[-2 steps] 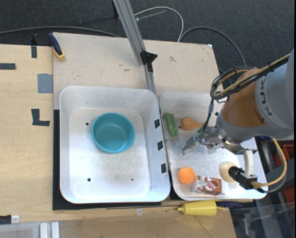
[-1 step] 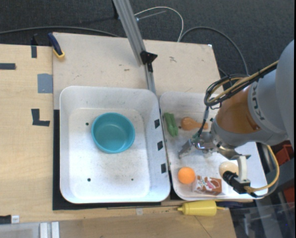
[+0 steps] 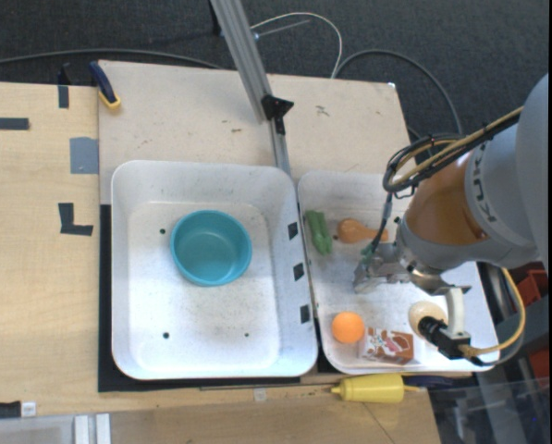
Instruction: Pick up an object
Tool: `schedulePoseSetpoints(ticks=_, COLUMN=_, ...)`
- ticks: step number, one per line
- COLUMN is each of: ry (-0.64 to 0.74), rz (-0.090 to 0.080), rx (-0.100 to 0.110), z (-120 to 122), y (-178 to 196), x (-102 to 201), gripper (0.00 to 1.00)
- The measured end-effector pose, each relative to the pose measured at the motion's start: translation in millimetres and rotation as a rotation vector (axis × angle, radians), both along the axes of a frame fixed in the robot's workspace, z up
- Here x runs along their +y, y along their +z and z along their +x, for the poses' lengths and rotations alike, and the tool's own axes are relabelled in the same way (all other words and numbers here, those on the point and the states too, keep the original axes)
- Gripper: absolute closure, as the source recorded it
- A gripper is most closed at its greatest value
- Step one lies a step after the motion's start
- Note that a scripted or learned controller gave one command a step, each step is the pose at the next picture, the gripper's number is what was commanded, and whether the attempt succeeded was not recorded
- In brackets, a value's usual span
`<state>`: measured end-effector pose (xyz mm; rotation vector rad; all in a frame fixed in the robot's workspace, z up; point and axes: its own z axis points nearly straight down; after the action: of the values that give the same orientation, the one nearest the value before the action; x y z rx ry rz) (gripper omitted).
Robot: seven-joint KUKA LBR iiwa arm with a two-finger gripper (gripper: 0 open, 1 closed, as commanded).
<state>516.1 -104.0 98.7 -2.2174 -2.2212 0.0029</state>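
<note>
My gripper (image 3: 375, 273) hangs over the right bin (image 3: 324, 191), its state something I cannot tell from above, and the orange ball (image 3: 348, 327) near the bin's front edge looks light, smooth and prone to roll, so I'd pinch it across its middle.

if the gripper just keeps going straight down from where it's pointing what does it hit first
Probably the bare white floor of the right bin. The gripper hangs between the green object, tan object and orange ball; depth is unclear.
</note>
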Motion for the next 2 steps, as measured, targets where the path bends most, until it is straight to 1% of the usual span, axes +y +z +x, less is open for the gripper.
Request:
schedulePoseSetpoints(ticks=1, ry=0.000, rz=-0.001, rx=-0.005, z=3, y=46, x=9, gripper=1.00)
schedulePoseSetpoints(ticks=2, ry=0.000, rz=-0.001, rx=-0.005, z=5, y=88, x=10, gripper=1.00)
